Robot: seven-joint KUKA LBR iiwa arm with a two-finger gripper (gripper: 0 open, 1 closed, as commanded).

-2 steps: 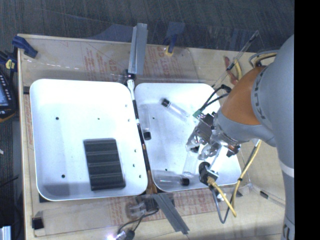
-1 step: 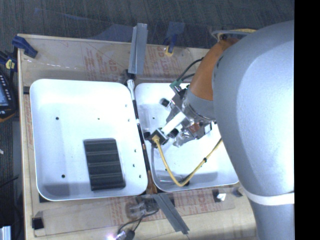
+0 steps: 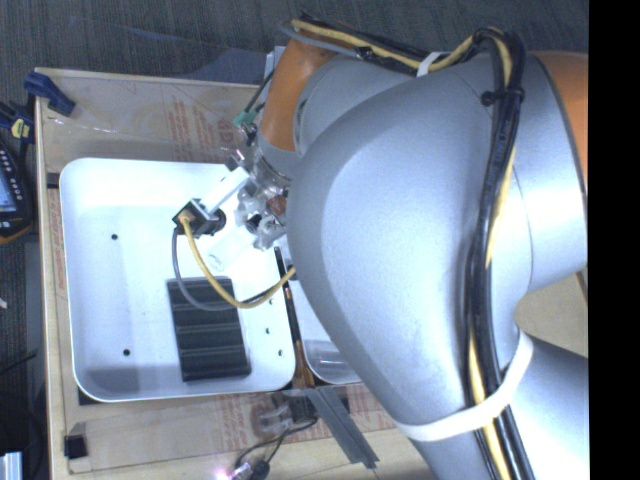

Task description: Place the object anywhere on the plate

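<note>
Nearest the camera, the bulky grey robot arm (image 3: pixel 430 258) with its orange band fills the bench's right side, with black and yellow cables strapped along it. It hides nearly all of the right shallow white bin (image 3: pixel 328 364), of which a rim corner shows near the bench's near edge. The left shallow white plastic bin (image 3: pixel 100 268) lies in full view on the brown wooden bench (image 3: pixel 150 103). A dark grey ribbed rectangular block (image 3: pixel 208 330) lies flat in that bin's near right corner, close to the near wall. Farther in, at the bin's right edge, the metal gripper (image 3: pixel 256 208) hangs above the bin floor, apart from the block. Whether it is spread or pressed together cannot be told. A yellow cable loop (image 3: pixel 215 271) droops beside it. A blue clamp (image 3: pixel 48 92) sits at the bench's far left corner.
</note>
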